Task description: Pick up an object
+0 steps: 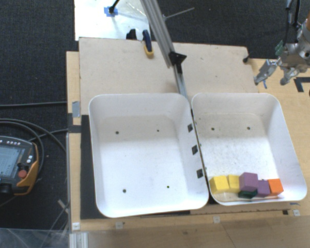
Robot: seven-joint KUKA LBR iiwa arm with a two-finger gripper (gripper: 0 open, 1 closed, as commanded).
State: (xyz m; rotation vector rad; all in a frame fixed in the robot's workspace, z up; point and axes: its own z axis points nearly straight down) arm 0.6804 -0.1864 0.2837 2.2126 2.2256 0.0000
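A wooden bench seen from above at a slant, bearing two shallow white bins side by side. The left bin is the larger-looking of the two; the right bin touches it along a shared edge marked by small dark clips.

The gripper hangs at the upper right, above the bare bench just beyond the far rim of the right bin. Its two fingers stand apart with nothing between them. Only the wrist and gripper are in view; the rest of the arm is cut off by the right edge.

All the objects lie together in the near corner of the right bin, well apart from the gripper, which is toward the opposite, far end of that bin. From left to right: two yellow blocks touching each other, a purple block, a dark green piece tucked in front of it and partly hidden, a smaller purple block, and an orange block against the bin's wall. The cluster is small and tightly packed, so exact shapes are hard to make out.

A slanted metal pole crosses the top of the view. A teach pendant with cables lies on the dark floor at left
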